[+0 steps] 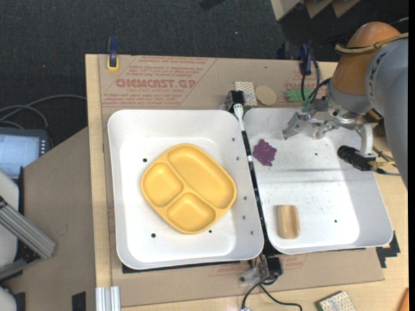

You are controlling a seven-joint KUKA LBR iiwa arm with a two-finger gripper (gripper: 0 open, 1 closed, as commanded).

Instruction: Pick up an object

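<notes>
A: What do we have on the bench?

B: We see two white bins side by side. The left bin (123,173) holds a yellow divided plate (188,188) with three compartments, lying flat near its middle. The right bin (363,229) holds a purple lump (264,152) at about ten o'clock, close to the shared wall, and a tan bread-like block (288,221) at about seven o'clock, near the front rim.

A: And the arm?

B: We see the arm (373,57) coming in from three o'clock, its orange band high at the one o'clock corner. The claw (310,126) hangs over the twelve o'clock part of the right bin, well apart from the tan block and some way to the three o'clock side of the purple lump.

A: Is the claw pinching anything?

B: We see nothing between its prongs, and we cannot tell whether they are spread or pressed together; the metal parts blur into each other there.

A: Anything else?

B: A small round tan disc (265,95) lies on the cardboard sheet (162,80) just beyond the bins at twelve o'clock.
</notes>
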